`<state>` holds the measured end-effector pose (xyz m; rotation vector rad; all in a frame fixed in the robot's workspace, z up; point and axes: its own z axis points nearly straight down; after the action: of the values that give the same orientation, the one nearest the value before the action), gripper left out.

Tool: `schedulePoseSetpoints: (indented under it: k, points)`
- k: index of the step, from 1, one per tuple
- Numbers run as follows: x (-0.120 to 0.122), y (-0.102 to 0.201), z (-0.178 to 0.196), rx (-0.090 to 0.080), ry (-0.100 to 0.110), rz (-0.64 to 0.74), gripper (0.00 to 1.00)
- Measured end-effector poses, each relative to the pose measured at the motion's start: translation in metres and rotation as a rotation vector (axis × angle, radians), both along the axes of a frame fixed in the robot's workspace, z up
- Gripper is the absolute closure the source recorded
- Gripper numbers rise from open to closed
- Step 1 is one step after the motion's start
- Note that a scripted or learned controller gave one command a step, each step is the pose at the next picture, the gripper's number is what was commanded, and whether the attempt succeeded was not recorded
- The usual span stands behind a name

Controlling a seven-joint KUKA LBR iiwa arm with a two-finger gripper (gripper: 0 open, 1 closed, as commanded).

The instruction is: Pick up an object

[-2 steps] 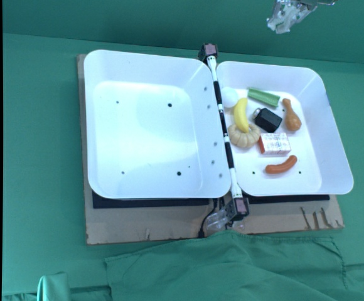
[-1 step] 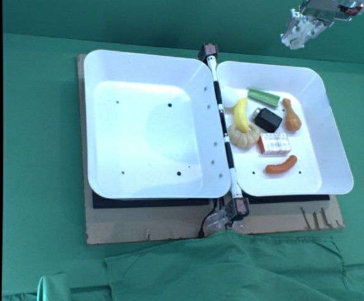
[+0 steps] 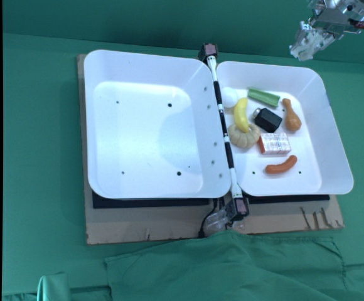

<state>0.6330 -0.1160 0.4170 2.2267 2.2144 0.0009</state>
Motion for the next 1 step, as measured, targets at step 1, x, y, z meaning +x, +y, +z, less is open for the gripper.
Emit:
schedulePoseSetpoints:
  k: [1]
  points:
    - [-0.0150, -0.0761, -0.0270, -0.003, 0.001, -0.005, 1.00]
